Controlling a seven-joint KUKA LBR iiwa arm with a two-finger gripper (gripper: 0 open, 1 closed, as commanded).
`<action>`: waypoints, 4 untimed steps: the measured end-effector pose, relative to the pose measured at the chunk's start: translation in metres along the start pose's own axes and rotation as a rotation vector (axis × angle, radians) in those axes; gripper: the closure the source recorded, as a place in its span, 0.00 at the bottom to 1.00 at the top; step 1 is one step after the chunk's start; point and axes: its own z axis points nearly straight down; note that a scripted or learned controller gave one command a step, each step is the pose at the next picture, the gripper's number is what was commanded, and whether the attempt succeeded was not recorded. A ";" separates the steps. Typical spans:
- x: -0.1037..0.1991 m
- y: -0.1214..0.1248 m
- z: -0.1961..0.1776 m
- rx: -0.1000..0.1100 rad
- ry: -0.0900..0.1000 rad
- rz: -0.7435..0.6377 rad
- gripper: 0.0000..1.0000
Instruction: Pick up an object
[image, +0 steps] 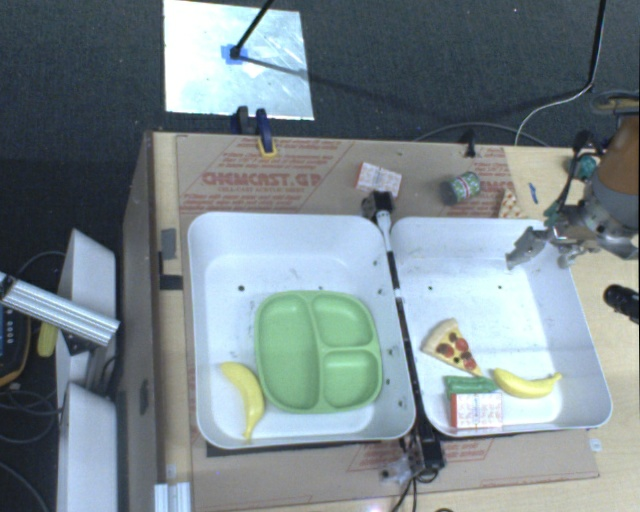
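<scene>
The left bin (215, 250) contains a green divided plate (318, 350) and a banana (245, 398). The right bin (470, 255) contains a pizza slice (451, 346), a small box (474, 405) and a second banana (525, 382), all well apart from the tool (535, 245), which hovers at the far right corner; finger state cannot be determined.

Robot lab: white bins (300, 235) on a bench (270, 175) (cables trailing).

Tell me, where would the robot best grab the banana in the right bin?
Likely mid-length, from straight above. That banana lies flat on the right bin floor, long axis roughly left to right, so closing across its narrow width should fit. A box sits close at its left end, so the middle or right half looks safer.
</scene>
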 end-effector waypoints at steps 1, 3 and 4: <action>0.071 -0.038 0.026 0.005 0.003 -0.002 0.00; 0.108 -0.106 0.101 0.005 0.003 0.001 0.00; 0.057 -0.114 0.071 0.003 0.001 0.001 0.00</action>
